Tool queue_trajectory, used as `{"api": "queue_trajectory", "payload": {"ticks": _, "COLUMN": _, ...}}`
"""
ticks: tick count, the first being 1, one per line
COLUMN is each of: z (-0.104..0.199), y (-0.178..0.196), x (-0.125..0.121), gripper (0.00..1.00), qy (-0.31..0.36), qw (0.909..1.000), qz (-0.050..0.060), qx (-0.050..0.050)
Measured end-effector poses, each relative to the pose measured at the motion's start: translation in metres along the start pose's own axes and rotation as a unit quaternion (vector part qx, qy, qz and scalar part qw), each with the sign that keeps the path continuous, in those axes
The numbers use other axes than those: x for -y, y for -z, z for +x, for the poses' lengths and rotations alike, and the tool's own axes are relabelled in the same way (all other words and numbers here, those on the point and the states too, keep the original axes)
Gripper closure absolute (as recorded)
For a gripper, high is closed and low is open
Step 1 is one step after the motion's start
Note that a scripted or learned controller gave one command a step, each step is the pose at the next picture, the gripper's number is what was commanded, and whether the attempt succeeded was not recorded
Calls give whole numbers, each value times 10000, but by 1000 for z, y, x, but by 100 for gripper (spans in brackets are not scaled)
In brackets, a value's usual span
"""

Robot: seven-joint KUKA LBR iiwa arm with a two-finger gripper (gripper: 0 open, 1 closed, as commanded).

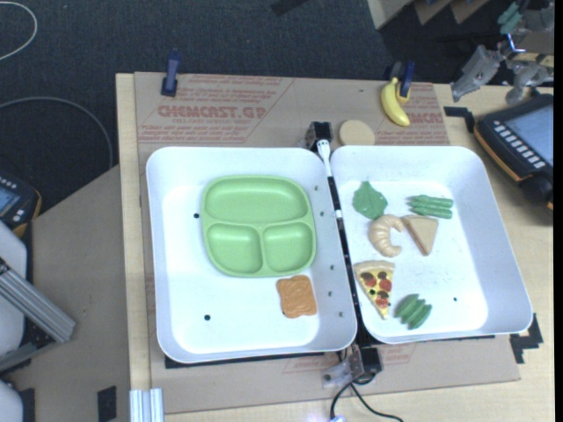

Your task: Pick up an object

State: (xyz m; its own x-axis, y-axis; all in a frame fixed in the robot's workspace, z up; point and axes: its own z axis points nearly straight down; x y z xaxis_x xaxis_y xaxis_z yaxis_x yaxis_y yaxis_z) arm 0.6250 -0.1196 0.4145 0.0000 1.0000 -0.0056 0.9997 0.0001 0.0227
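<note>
Dark carpet surrounds a brown board [220,112] that carries 2 shallow white bins side by side. At about 1 o'clock, well outside both bins, the gripper [479,70] hangs off the board's far corner; whether the claw is released or clenched cannot be told at this size and blur, and nothing shows between it.

No target is fixed yet, so the choice matters. The left bin [171,236] holds a green 3-compartment tray [259,225] at its centre and an orange waffle piece [297,295] at 5 o'clock of that tray, just beside it. The right bin [488,236] holds 6 small toy foods: a green leaf [369,200] at 11 o'clock, green beans [430,205] at 1 o'clock, a croissant [386,236] touching or nearly touching a tan wedge [423,233] near the middle, a pizza slice [376,287] at 7 o'clock and a green pepper piece [413,310] at 6 o'clock.

I judge the green beans or the pepper piece the cleaner picks, since each has bare floor around it. The croissant and wedge sit too close for a finger to slip between, and the pizza slice looks flat and hard to pinch.

For room, the right bin's 3 o'clock half is bare. The raised rims and the black divider [332,209] between the bins are the edges to clear. A banana [395,104] and a tan disc [356,133] lie on the board at 12 o'clock of the right bin.
</note>
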Motion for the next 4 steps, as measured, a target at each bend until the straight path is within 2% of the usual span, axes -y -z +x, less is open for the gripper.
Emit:
{"api": "queue_trajectory", "payload": {"ticks": 1, "z": -35, "y": 124, "x": 20, "gripper": 0, "qy": -19, "qw": 10000, "qz": 17, "qx": 6}}
{"api": "queue_trajectory", "payload": {"ticks": 2, "z": 15, "y": -100, "x": 24, "gripper": 0, "qy": 15, "qw": 9998, "qz": 197, "qx": -49}}
{"api": "queue_trajectory", "payload": {"ticks": 3, "z": -40, "y": 124, "x": 7, "gripper": 0, "qy": -17, "qw": 10000, "qz": 0, "qx": 15}}
{"api": "queue_trajectory", "payload": {"ticks": 4, "z": 24, "y": -278, "x": 39, "gripper": 0, "qy": 0, "qw": 9998, "qz": 191, "qx": -48}}
